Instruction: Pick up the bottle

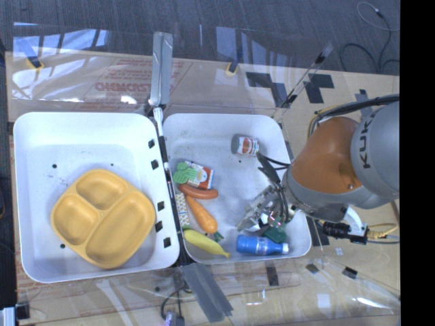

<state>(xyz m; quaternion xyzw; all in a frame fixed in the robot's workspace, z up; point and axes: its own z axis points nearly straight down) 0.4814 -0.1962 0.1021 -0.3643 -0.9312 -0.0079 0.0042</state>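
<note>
A: Item one, task object. Location?

B: Bottle (262, 246), blue with a white cap, lying on its side near the front wall of the right bin (224, 125), cap end pointing toward the bin's right corner. A dark green piece (276, 235) sits touching its upper side.

A: Item two, gripper?

B: Gripper (262, 210) is low in the right bin, just above and beside the bottle. Its jaws: cannot tell whether wide or narrow; the metal parts blur together. Nothing is visibly held between them.

A: Neighbours?

B: Banana (206, 243) just left of the bottle; carrot (202, 213), sausage (199, 193), small carton (196, 174) further left; a can (245, 145) toward the back. Left bin (41, 134) carries a yellow divided tray (102, 217).

A: Risks?

B: In my judgement: the bottle is round and on its side, so an off-centre close could roll or squirt it toward the wall. The bin wall close behind it leaves little room for a finger. The green piece may be pinched instead of, or along with, the bottle.

A: Obscured?

B: Fingertip positions; what the green piece is; the can's label; the bin's right corner, under the arm's orange band (323, 165).
</note>
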